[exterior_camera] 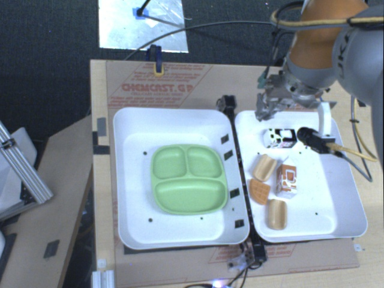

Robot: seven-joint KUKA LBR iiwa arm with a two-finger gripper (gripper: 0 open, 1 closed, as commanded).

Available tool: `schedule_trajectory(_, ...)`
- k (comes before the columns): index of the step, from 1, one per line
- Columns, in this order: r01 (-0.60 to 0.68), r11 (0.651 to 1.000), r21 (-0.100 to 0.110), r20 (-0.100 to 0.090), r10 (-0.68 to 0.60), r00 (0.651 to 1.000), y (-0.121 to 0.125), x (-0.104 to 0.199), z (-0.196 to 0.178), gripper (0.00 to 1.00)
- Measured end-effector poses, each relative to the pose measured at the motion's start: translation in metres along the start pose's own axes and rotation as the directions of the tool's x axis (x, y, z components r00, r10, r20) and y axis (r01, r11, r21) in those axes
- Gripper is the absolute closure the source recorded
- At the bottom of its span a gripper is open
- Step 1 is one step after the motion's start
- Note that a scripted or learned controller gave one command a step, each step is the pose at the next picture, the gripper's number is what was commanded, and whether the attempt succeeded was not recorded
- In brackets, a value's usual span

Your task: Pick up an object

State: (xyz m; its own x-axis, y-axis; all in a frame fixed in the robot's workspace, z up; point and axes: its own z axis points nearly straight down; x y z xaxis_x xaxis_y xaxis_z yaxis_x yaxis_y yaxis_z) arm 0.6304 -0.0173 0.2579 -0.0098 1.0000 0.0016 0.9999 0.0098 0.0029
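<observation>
Arm w/ orange band reached in from the right; gripper hung over the far left corner of the right bin. Fingers: can't tell if wide or narrow, nothing seen between them. Just beside it, near the far edge, lay a black-and-white toy. Toward the bin's left edge sat a tan roll, an orange waffle piece touching it, a red-and-white carton just beside, and a second tan roll near the front edge. Left bin held a green divided tray at its middle.
</observation>
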Motion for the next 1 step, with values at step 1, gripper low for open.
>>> schedule_trajectory(1,0.0,1.0,0.002,0.0,0.0,1.0,0.0023,0.0545,0.0161,1.0)
